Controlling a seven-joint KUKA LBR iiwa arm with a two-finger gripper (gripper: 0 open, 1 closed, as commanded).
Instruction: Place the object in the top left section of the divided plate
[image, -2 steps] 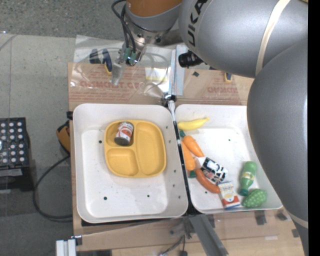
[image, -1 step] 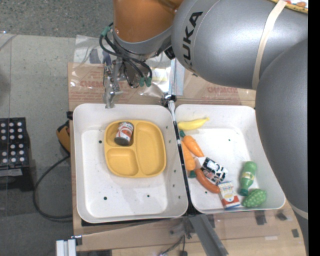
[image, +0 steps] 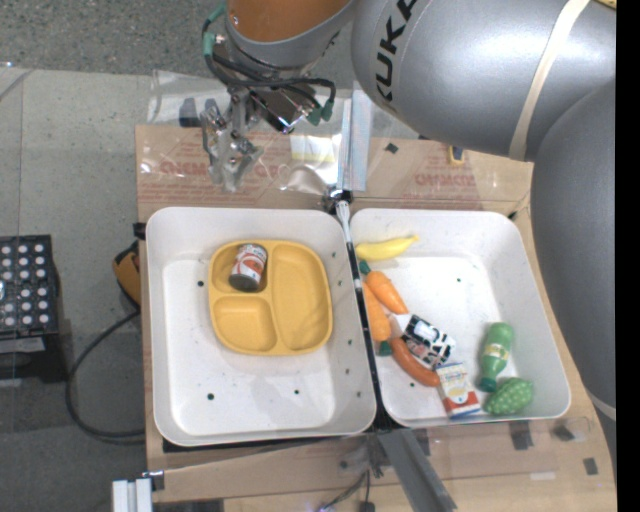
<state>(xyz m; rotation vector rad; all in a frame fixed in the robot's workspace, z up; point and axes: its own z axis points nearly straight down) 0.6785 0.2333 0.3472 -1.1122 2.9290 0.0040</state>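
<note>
Small cylindrical can w/ red-and-white label and dark end sits in the top left section of the yellow divided plastic plate, lying tipped rather than standing, so the job looks done or nearly so. Handling guess: rigid metal or hard plastic toy can, light, smooth curved sides, so prob. slippery across the round and apt to roll; not fragile. Best hold, I'd say, is across the body mid-length, pads square to the curved wall, or else end to end on the flat faces. Long axis runs roughly up-down in the camera view w/ a slight lean; dark end points down-left toward the plate's near side, lighter end toward the far rim. It touches the compartment floor, close to the left wall of that section. Plate sits about centre of the left shallow white bin. Moving out: right white bin holds a yellow banana, orange carrots, a black-and-white toy car, a green bottle and a knobbly green fruit. Two-finger gripper hangs beyond the far edge of the left bin, over brown cardboard, well apart from the can; nothing between its fingers, and whether they're spread or closed — can't tell from here.
</note>
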